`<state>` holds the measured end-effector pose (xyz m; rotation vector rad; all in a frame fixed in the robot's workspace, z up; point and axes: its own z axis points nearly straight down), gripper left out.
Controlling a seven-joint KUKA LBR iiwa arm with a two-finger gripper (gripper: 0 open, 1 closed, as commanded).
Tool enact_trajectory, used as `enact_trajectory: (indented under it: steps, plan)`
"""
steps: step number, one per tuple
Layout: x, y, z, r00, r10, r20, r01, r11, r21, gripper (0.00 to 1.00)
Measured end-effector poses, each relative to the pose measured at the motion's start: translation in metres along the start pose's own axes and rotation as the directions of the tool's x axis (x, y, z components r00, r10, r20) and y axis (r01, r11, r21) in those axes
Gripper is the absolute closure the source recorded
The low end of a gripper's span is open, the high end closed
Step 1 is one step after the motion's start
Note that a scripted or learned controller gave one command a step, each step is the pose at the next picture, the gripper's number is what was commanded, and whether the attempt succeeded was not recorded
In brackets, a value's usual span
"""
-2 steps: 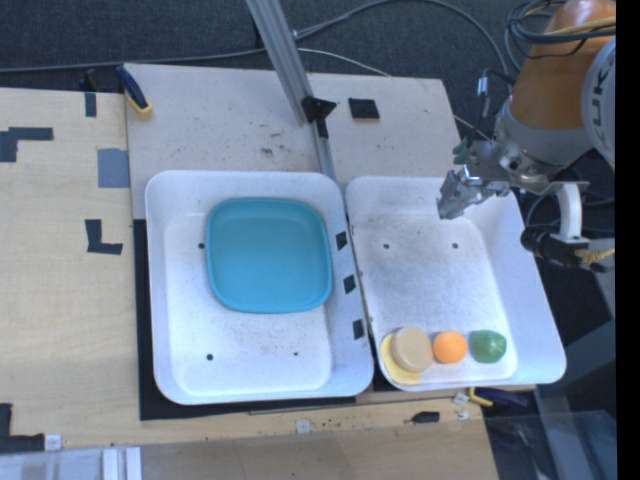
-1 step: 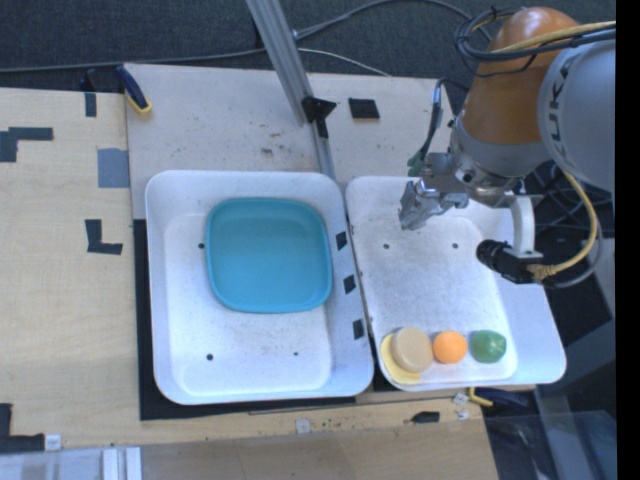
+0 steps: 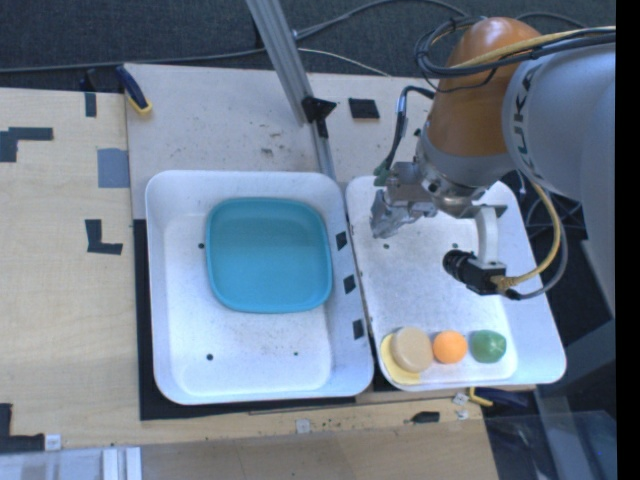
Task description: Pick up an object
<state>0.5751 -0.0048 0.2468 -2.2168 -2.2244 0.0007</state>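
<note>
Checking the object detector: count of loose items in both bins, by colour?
Teal plate: 1
Tan disc: 1
Orange ball: 1
Green ball: 1
Total: 4

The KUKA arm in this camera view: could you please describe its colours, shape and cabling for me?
The bulky grey arm has rounded casings, an orange domed band above the wrist and dark lettering on its side. Black cables loop over the orange part, and a yellowish hose curves below. The small grey metal gripper hangs beneath.

Orange ball [image 3: 450, 347] along right bin's [image 3: 530, 363] near wall
</note>
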Motion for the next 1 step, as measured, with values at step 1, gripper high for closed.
enact_trajectory:
  steps: [1]
  plan:
    - [0.0521, -0.0139, 0.0007, 1.0, 0.0, 0.0, 0.0, 1.0, -0.001, 1.0]
